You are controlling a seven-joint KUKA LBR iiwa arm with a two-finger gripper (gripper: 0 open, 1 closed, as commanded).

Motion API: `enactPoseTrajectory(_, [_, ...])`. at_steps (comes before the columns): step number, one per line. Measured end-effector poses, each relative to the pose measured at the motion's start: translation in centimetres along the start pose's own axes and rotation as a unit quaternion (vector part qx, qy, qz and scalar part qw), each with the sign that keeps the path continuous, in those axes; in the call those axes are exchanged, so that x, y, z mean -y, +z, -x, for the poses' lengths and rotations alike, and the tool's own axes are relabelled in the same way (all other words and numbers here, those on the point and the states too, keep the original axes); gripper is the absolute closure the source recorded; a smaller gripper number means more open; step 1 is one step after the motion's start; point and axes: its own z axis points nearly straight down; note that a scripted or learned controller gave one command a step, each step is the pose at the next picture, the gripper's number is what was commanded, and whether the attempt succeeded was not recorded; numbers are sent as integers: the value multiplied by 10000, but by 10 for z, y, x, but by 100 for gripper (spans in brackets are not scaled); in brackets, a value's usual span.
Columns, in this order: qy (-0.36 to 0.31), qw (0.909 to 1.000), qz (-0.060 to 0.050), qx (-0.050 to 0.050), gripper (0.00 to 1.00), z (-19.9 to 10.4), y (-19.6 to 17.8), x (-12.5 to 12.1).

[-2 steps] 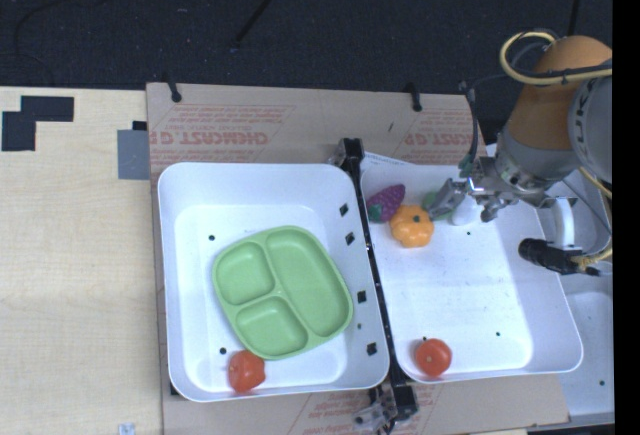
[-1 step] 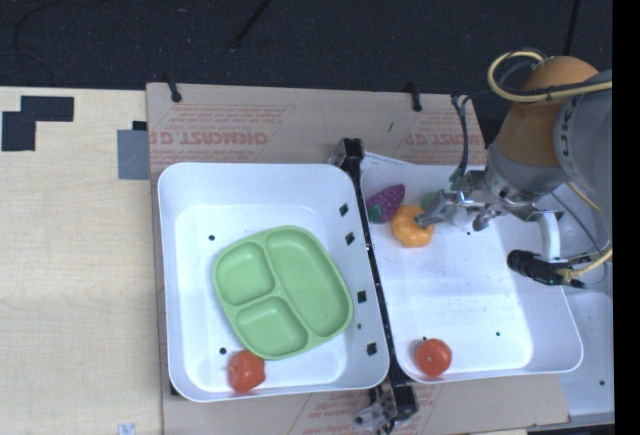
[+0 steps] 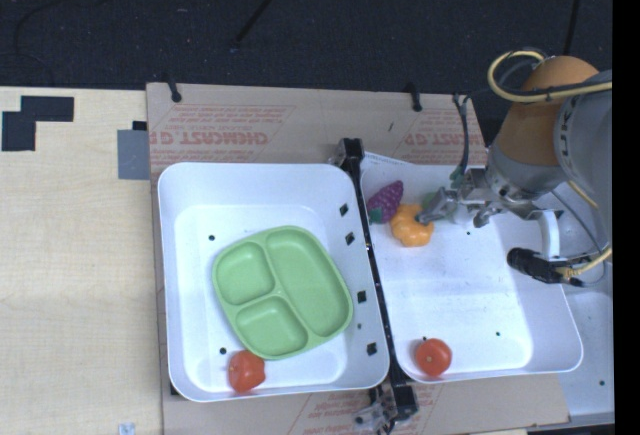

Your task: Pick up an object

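In the right bin (image 3: 520, 343), an orange-yellow toy pepper (image 3: 409, 228) lies near the far left corner. A purple toy with a green stem (image 3: 384, 197) sits just behind it. A red tomato (image 3: 432, 356) rests near the front edge of that bin. My gripper (image 3: 437, 210) reaches in from the right, low in the bin, with its tip right at the pepper's right side. Whether it touches the pepper is unclear.
The left bin (image 3: 190, 223) holds a green divided plate (image 3: 282, 291) and a second red tomato (image 3: 246, 370) at its front edge. A black divider (image 3: 365, 273) runs between the bins. The arm's body and cables (image 3: 545, 183) hang over the right bin's far right side.
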Motion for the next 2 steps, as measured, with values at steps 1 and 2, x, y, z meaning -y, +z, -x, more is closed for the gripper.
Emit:
enactPoseTrajectory(1, [6,10000,5,-9,100,0,-10,0])
enactPoseTrajectory(2, [-14,10000,-51,-24,100,0,-73,-7])
